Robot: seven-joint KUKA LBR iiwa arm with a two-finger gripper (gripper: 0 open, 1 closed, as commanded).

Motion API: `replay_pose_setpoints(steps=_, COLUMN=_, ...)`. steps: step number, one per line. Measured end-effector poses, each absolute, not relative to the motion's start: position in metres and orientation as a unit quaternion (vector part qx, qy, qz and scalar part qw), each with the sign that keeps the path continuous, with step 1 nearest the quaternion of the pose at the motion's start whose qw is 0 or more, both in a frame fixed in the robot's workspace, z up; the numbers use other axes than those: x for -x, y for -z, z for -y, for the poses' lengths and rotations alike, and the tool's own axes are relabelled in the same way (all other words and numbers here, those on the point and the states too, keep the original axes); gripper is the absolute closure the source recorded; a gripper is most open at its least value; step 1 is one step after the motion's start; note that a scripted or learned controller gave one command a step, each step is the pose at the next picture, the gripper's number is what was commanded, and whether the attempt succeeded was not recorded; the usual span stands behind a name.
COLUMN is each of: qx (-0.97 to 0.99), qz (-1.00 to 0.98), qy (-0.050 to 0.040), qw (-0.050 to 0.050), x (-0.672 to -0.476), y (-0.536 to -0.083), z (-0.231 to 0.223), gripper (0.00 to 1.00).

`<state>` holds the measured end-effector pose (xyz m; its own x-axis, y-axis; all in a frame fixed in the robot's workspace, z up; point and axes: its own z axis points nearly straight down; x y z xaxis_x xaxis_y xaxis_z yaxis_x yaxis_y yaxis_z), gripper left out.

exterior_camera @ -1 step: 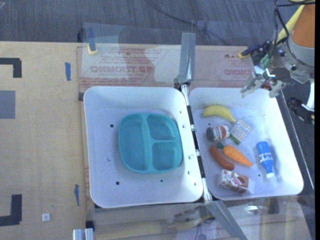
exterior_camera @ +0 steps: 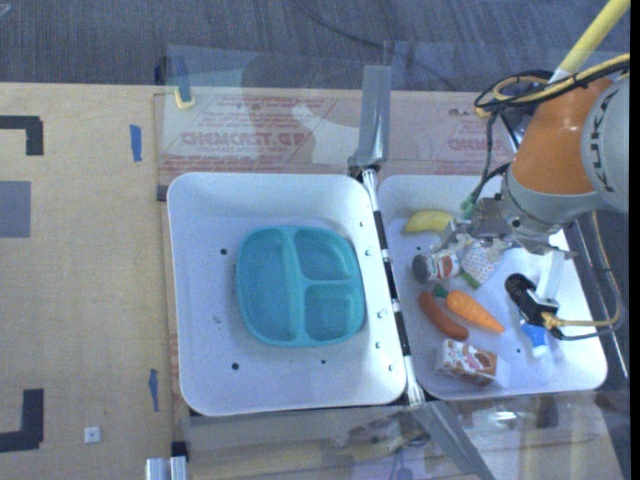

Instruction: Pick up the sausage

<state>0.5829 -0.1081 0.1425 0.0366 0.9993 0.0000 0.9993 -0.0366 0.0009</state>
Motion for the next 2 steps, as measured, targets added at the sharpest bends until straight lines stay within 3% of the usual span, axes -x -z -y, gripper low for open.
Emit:
replay_pose_setpoints(steps=1, qx=-0.689, qz=-0.725, qy=0.0001, qw=-0.001, x=-0.533, y=-0.185, z=0.074, gripper=0.0)
replay_pose_setpoints(steps=2, qx=-0.644, qz=-0.765, qy=0.0, qw=-0.001, x=-0.504, y=-0.185, z=0.04, gripper=0.0)
